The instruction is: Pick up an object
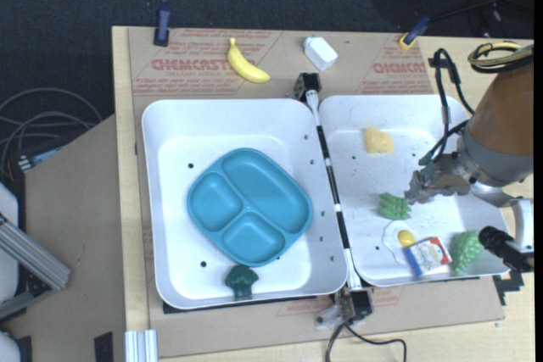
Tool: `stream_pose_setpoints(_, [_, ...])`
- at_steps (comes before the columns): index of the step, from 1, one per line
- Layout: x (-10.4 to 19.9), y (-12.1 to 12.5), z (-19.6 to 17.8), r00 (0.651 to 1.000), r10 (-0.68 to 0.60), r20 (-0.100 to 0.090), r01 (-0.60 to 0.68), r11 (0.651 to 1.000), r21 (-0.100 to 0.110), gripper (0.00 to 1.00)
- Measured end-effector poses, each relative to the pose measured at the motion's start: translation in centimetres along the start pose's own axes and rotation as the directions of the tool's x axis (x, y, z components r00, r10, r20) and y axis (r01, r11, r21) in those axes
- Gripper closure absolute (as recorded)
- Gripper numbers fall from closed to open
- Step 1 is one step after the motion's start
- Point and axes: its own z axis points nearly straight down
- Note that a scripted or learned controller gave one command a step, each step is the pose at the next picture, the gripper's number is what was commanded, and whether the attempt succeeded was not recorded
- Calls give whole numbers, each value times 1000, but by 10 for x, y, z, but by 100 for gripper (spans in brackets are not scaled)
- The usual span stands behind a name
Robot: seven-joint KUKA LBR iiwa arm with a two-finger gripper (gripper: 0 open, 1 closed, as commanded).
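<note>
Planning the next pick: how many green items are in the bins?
3. A dark green piece in the left bin's front; a green piece mid right bin; a light green piece front right. The arm may hide more.

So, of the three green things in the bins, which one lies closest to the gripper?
The light green piece in the right bin, just left of the gripper. The pale green one sits nearer the front corner; the dark green one lies in the left bin.

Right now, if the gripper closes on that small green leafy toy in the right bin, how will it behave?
The green leafy toy looks small and lumpy, so it is probably light and may slip between closing fingers. It lies low on the right bin floor, so a push would likely slide it, not roll it. The gripper sits just beside it.
</note>
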Motion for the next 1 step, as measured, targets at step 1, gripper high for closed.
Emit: stream_pose_setpoints(1, [0,-1,1,1000,1,0,-1,1000,2,0])
